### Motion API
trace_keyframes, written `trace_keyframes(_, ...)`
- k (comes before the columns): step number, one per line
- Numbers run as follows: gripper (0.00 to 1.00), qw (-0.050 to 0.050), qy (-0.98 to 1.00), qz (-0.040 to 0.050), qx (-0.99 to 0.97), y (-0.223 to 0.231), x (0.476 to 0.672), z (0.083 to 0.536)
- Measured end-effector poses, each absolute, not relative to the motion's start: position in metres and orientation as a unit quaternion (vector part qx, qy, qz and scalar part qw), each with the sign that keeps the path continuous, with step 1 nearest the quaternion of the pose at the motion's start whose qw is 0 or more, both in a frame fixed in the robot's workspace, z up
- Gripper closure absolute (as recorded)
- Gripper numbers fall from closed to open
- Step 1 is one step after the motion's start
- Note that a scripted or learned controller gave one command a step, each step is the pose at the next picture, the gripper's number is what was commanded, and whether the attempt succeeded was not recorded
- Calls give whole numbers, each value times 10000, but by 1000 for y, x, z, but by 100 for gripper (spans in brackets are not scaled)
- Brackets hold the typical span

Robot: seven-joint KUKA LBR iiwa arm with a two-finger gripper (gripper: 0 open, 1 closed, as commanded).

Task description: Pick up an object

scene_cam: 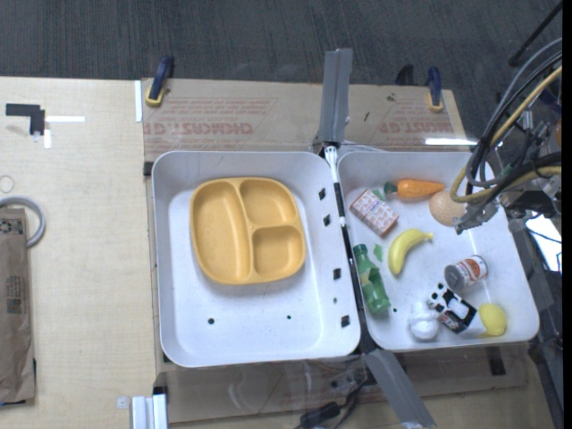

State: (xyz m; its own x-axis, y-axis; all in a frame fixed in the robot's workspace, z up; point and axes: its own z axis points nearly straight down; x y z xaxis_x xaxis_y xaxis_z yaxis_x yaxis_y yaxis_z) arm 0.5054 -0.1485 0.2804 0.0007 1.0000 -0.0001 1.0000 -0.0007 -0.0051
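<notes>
Two shallow white bins are sitting side by side on the table [80,239]. The left bin [179,329] is holding a yellow divided plate [248,231], lying flat near its middle. The right bin [514,266] is carrying the loose objects: an orange carrot [416,188] along the far wall, a small pink-and-white box [373,212] just below it, a banana [404,247] near the middle, and a green bottle [370,280] lying along the left wall. Toward the near edge, a small can [466,272] is lying on its side, with a black-and-white item [454,309], a white round object [424,325] and a lemon [492,319] grouped below it.

The tool [471,214] is hanging over the far right part of the right bin, at the end of cabled hardware reaching in from the right. It is sitting right against a tan rounded object [442,206], perhaps a potato, beside the carrot's tip. Whether the tool is released or clenched cannot be told from this angle, and nothing is visibly sitting between its tips.
</notes>
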Motion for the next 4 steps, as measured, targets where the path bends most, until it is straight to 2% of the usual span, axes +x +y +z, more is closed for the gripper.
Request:
trace_keyframes(1,0,7,-8906,6,-4548,-136,551,163)
trace_keyframes(2,0,2,-9169,4,-3990,-128,518,226)
trace_keyframes(3,0,7,-9504,2,-3109,-121,546,134)
trace_keyframes(4,0,0,-9598,1,-2805,-123,573,90)
